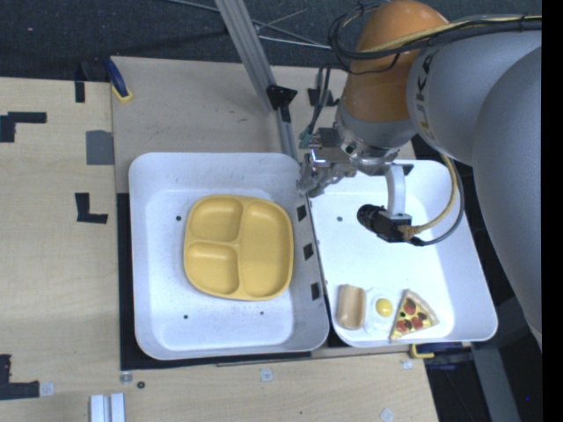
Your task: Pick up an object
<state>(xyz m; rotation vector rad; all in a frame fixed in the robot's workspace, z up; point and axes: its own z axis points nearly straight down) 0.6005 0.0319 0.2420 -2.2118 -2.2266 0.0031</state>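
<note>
Three small toy foods are lying along the near edge of the right bin [457, 236]: a bread roll [350, 306], a fried egg [383, 307] and a pizza slice [412, 314]. Left of them, a yellow divided plate [237, 246] is sitting in the left bin [158, 236] on the worktop [53, 262]. Farther back, the tool [318, 170] is hanging over the bins' shared edge; whether it is wide or narrow cannot be told.

The scene is lit evenly and fairly brightly from above, and the white bins [220, 170] are rendered almost washed out. Soft glare is seen on the arm's orange band [387, 42], and only faint shadows are cast. Slight softness and graininess are noted throughout.
</note>
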